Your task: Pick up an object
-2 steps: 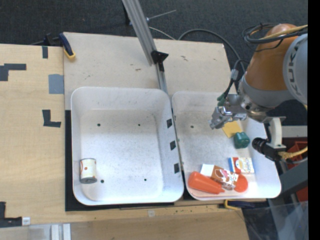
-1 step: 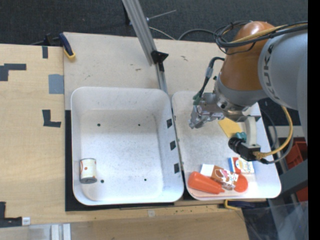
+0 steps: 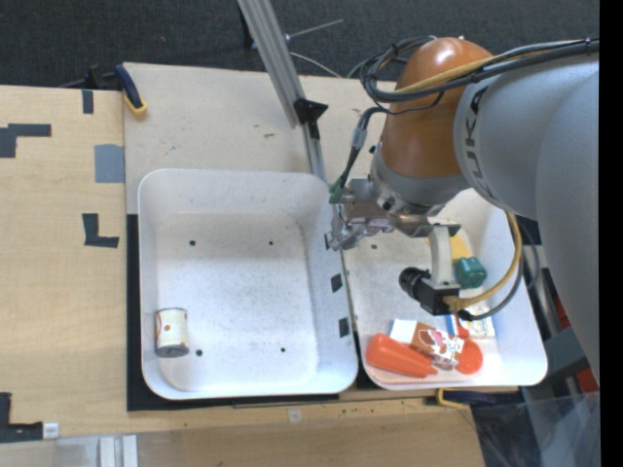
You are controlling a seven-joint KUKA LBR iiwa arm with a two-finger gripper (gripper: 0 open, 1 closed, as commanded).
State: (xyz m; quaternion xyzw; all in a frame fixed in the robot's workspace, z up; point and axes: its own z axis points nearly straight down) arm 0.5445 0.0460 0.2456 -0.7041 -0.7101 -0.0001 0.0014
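Observation:
A small white and brown can lies in the left bin near its front left corner. In the right bin, an orange carrot-shaped toy lies along the front edge. A red and brown packet lies just behind it. A green block sits further back, partly hidden by the arm. My gripper hangs over the rim between the two bins, toward the back, far from the can and apart from the toys. I see nothing held in it.
The large grey arm with its orange band covers the back of the right bin. A slanted metal rail stands behind the bins. A blue flat item lies beside the packet.

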